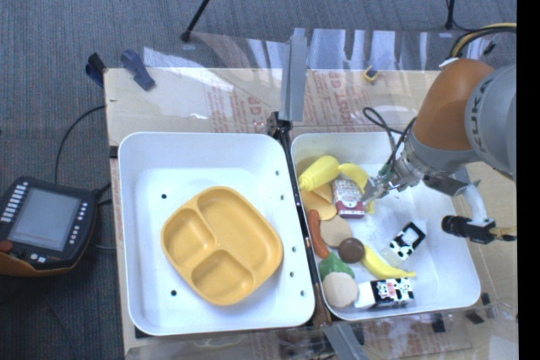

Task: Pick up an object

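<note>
As I reach in from the right over the right-hand bin [460, 287], my hand [377, 186] hangs low among a heap of toy food, close beside a small red and white carton [348, 198]. I take this carton as my landmark. I judge this to be the approach step, not yet a lift: nothing shows between my fingers, and I cannot tell how far apart they stand, because they are small and dark against the clutter.

The carton lies just to the left of my hand. A yellow bottle [318, 173] lies up and to the left of the carton, and a yellow banana [355, 175] sits just above it, touching or nearly so. Below the carton are a pale round cookie [336, 230] and a brown ball [351, 249]. Further below and to the right lie a black and white cow-patterned block [407, 239] and a second banana [386, 265].

The next move calls for settling squarely over the carton and closing on it alone. The crowding neighbours could be nudged or caught instead.

Well to the left of the carton, the other bin [139, 181] holds a yellow divided plate [221, 244].
</note>
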`<state>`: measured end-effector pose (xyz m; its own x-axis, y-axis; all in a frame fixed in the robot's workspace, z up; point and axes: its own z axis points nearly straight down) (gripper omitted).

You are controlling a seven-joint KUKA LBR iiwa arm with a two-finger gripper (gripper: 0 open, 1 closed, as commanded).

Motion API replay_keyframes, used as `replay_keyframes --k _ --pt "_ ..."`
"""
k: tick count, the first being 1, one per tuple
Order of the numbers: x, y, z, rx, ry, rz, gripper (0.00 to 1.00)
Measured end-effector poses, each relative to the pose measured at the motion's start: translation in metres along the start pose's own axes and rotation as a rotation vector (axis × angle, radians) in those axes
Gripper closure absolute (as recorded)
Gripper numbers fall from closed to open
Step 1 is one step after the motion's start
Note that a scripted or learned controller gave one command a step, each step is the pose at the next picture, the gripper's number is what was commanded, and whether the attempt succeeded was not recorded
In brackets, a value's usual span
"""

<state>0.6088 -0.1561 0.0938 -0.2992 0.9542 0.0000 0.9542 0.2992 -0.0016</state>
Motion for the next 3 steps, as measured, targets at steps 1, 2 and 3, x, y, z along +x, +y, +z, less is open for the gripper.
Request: replay_keyframes --k 1,2,3 --pt "-0.02 0.002 0.007 0.0 0.001 0.021 1.0" --pt "0.0 0.017 -0.126 -0.013 -0.004 0.177 1.0" --pt "0.029 0.037 -0.132 -0.001 0.001 0.164 1.0"
